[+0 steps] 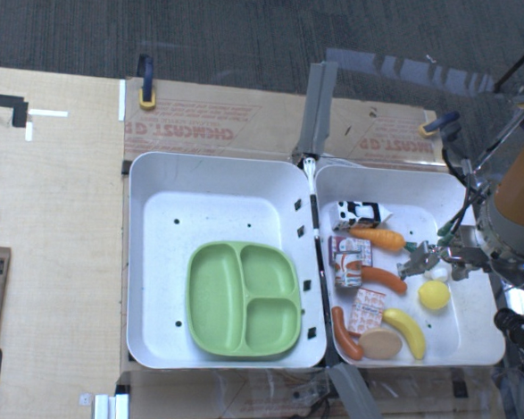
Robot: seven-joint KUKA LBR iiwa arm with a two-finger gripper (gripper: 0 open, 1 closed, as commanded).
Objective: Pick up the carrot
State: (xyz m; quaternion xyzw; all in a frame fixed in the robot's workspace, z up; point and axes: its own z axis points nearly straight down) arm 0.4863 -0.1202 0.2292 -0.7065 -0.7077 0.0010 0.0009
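Pale wood and brown cardboard cover the bench beneath two shallow white bins set side by side. We see the left bin holding a green divided plate, while the right bin is crowded with toy food. Our carrot lies flat near that bin's far side, just in front of a black-and-white carton and above a red-and-white packet. Nearer us lie a sausage, a lemon, a banana, a second packet, another sausage along the left wall and a tan egg-like piece.

We find the gripper reaching in from the right, low over the bin, right of the carrot and apart from it — its fingers spread, nothing between them.
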